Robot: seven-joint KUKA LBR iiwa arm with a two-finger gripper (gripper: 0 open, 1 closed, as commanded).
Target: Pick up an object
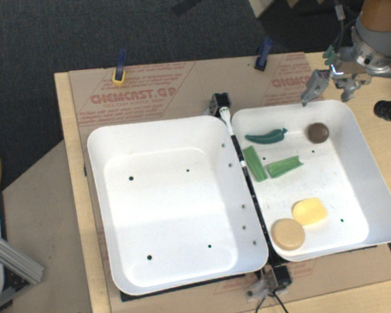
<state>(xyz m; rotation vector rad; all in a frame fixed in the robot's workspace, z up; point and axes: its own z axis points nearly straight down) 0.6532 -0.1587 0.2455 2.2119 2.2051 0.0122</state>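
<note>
Camera view: two white bins side by side on a brown cardboard sheet (173, 84) printed "CHEMCAST GP" in red, readable near its far left; a second, partly cut-off print sits near the far right. Blue clamps (121, 66) pin the sheet's far edge. Left bin (109, 197) shows bare floor with small dark holes. Right bin (365, 168) carries six items: dark green pepper-like piece (266, 136) near the far edge, brown round piece (317, 132) toward the far right corner, two light green blocks (254, 164) (284, 167) by the left wall, yellow block (309, 211) and tan disc (288, 233) at the near edge, touching. Gripper (335, 86) hangs above the right bin's far right corner, fingers spread apart, nothing between them.
</note>
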